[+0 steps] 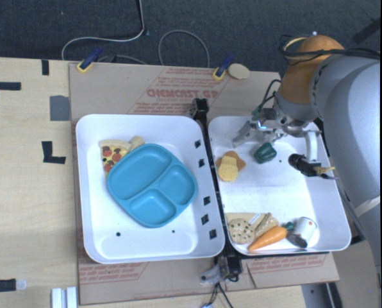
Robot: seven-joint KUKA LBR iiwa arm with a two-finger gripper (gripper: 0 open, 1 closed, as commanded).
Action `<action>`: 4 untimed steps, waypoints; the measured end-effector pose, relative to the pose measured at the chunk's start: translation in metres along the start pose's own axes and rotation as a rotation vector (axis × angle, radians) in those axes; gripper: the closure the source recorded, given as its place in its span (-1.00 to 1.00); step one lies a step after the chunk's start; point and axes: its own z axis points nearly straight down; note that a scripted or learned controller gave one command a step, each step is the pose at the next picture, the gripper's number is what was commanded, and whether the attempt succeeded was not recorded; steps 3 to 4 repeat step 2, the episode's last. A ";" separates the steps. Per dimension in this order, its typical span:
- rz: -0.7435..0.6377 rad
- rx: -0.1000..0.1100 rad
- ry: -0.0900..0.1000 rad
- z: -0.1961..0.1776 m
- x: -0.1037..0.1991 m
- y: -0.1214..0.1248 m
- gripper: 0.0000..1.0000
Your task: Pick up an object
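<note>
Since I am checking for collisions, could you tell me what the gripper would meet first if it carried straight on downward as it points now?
Probably the small dark green object, which lies right under the gripper in the right bin. Height above it is unclear from this slanted view.

A bulky, smooth, light-grey rounded arm casing [357, 120] is seen, topped at twelve o'clock by a glossy orange band [304, 69]. Thin dark cables are looped over the orange section. At nine o'clock from the casing, a small grey metal two-finger gripper [258, 128] is mounted, with a black cylindrical fitting [304, 165] beneath.
</note>
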 end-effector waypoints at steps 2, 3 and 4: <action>0.004 -0.002 -0.003 -0.011 -0.020 -0.020 1.00; 0.004 -0.002 -0.003 -0.011 -0.020 -0.020 1.00; 0.004 -0.002 -0.003 -0.011 -0.020 -0.020 1.00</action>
